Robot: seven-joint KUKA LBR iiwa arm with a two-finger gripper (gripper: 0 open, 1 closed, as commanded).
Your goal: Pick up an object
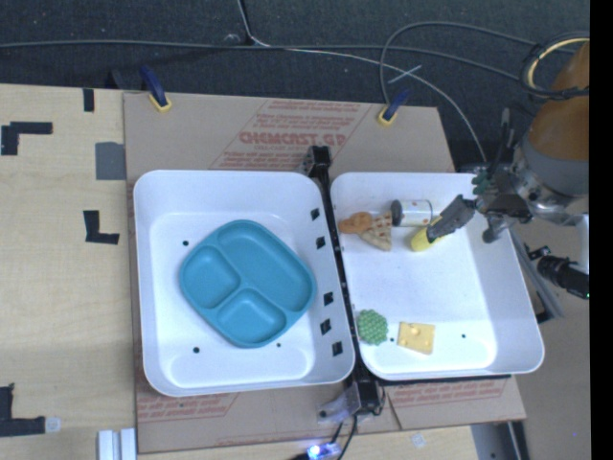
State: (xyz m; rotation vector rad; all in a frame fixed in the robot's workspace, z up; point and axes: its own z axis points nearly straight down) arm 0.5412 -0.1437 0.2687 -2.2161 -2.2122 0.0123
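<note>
My gripper (464, 232) hangs over the upper right part of the right bin (498, 295), open, nothing between its fingers. One dark finger (448, 222) slants down-left, and its tip is right beside a small yellow object (420, 241). The other finger (492, 228) stands near the bin's right wall. Just left of the yellow object lie a small white cylinder (414, 212) and an orange-tan pizza-like slice (370, 227). At the bin's front lie a green round piece (372, 327) and a yellow cheese wedge (416, 337).
The left bin (153, 257) holds a blue divided plate (247, 282). A black divider with clips (331, 257) runs between the bins. Cables (421, 75) trail across the dark back of the bench. The arm's body (560, 151) rises at the right.
</note>
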